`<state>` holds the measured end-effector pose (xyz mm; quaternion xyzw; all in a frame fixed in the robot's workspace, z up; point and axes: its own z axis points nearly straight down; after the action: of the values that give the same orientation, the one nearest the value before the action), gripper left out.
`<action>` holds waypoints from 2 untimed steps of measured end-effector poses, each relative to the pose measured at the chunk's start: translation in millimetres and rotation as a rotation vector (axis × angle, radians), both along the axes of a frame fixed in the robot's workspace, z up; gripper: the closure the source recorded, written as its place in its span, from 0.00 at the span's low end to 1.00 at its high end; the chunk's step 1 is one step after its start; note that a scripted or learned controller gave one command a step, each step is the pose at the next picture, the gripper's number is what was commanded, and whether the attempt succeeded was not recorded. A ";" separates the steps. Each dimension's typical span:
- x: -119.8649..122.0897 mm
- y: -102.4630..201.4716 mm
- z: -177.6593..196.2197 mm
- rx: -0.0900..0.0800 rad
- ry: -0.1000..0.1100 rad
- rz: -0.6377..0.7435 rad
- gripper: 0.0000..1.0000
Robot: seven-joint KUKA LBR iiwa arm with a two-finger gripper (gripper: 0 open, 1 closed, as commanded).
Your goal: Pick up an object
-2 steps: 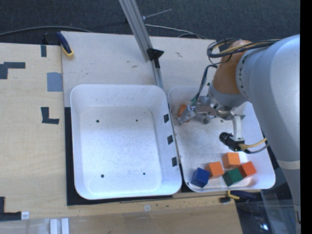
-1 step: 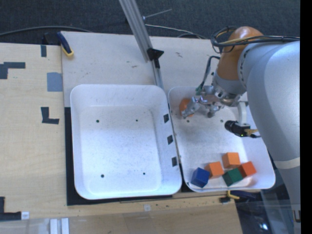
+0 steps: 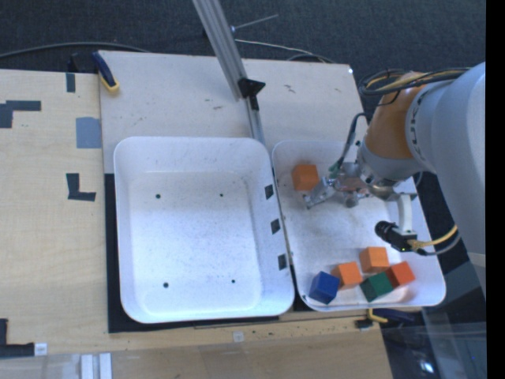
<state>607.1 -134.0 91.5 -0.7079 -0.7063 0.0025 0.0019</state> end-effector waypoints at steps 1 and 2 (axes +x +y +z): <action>59.7 40.1 0.6 0.001 -0.008 0.008 0.00; 57.3 37.8 9.9 -0.002 -0.003 0.006 1.00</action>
<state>664.4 -96.2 101.4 -0.7057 -0.7085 0.0020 0.0002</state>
